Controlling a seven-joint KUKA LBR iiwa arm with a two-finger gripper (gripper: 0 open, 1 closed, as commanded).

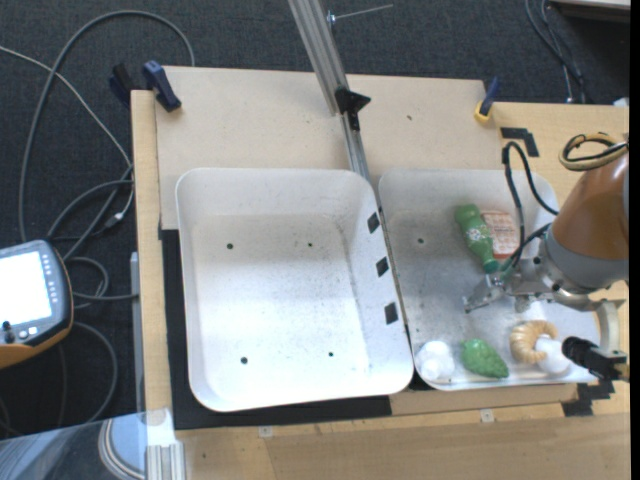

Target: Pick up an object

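Observation:
The right bin (432,268) holds a green bottle (473,233) lying beside an orange-and-white packet (502,234) at the back. Along its front wall lie a white ball (435,360), a green lumpy object (485,358) and a tan-and-white toy (533,342). My gripper (483,294) hangs low over the bin's middle, just in front of the bottle and behind the toy. It looks open, with nothing between its fingers. The grey arm with its orange band (592,223) reaches in from the right.
The left bin (270,288) sits beside the right one, with a raised divider wall (380,268) between them. A metal pole (320,48) slants across the back of the bench. Black cables (515,183) hang near the arm over the right bin's back corner.

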